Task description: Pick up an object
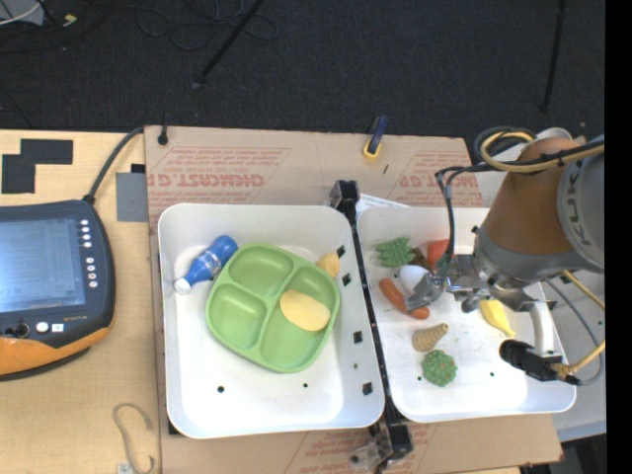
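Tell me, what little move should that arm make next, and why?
Probably a short drop straight down, then a close. The gripper hangs low in the right bin, right over the orange-red carrot-like toy, and nothing is visibly held yet. The green leafy toy and the ridged tan cone lie close by, so a sideways move might knock them.

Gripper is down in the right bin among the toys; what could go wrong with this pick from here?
The gripper sits by the red-orange toy, with a white piece and green leafy toy crowded close: it may nudge them or catch two. The toy lies near the bin divider, so it could slide against it.
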You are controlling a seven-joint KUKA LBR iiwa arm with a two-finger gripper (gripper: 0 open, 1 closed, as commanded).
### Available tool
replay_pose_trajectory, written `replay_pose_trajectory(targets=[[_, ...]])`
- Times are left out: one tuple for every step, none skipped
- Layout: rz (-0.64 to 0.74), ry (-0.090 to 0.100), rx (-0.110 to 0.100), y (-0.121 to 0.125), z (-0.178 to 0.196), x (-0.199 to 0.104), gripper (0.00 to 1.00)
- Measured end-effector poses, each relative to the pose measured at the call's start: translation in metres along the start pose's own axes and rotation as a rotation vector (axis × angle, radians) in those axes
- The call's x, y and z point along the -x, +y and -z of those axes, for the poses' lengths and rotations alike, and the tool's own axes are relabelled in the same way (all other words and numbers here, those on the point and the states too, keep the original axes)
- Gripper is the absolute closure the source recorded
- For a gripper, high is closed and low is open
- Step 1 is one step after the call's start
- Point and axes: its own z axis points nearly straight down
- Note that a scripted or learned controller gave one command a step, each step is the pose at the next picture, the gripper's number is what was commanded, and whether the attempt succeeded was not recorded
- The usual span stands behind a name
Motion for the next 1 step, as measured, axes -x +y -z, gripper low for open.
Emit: replay_pose_trajectory(targets=[[0.001, 0.000, 0.001, -0.0010, -0.0543, -0.0022, 0.00]])
